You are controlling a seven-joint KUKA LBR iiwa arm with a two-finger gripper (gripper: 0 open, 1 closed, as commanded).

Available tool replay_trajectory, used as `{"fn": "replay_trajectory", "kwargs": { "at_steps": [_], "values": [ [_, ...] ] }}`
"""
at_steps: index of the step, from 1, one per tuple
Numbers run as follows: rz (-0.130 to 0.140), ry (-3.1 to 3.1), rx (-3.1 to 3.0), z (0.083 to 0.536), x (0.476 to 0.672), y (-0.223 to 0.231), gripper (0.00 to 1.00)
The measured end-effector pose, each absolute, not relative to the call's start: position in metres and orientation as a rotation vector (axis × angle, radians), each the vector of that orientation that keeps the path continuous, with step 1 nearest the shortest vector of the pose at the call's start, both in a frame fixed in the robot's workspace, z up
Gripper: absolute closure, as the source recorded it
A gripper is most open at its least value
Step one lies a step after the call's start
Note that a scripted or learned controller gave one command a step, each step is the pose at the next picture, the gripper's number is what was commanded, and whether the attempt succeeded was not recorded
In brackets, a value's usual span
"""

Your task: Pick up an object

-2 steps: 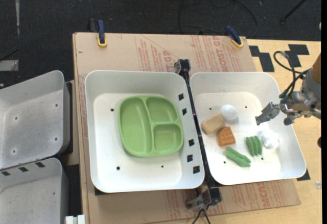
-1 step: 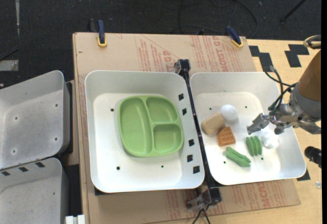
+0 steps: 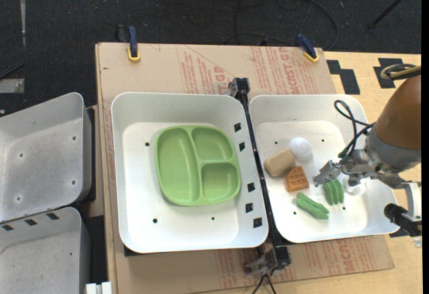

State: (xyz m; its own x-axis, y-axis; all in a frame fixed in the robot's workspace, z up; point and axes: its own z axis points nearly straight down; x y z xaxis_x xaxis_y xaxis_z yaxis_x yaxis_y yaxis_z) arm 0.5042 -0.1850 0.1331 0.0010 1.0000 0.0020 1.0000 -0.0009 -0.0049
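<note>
In the right bin (image 3: 348, 227) lie a white ball (image 3: 300, 148), a tan bread-like piece (image 3: 279, 163), an orange waffle square (image 3: 295, 179), a green pod (image 3: 312, 206) and a ridged green piece (image 3: 333, 193). My gripper (image 3: 338, 179) is low over the right half of this bin, directly above the ridged green piece. Its fingers stand open, one on each side of that piece's upper end. Nothing is lifted; all the objects rest on the bin floor.
The left bin (image 3: 134, 172) holds a green divided plate (image 3: 198, 165). A black divider (image 3: 251, 152) runs between the bins. The arm's orange band (image 3: 405, 112) sits over the right bin's far right edge. A grey tray (image 3: 40, 152) lies left of the bench.
</note>
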Motion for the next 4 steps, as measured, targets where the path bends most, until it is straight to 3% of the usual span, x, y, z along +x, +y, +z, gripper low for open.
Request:
{"fn": "replay_trajectory", "kwargs": {
  "at_steps": [1, 3, 4],
  "values": [
    [0.000, -2.220, -2.223, 0.146, 0.506, -0.186, 1.00],
    [-0.003, -2.225, -2.227, 0.242, 0.497, -0.198, 1.00],
    [-0.001, -2.225, -2.222, 0.251, 0.497, -0.198, 1.00]
  ]
}}
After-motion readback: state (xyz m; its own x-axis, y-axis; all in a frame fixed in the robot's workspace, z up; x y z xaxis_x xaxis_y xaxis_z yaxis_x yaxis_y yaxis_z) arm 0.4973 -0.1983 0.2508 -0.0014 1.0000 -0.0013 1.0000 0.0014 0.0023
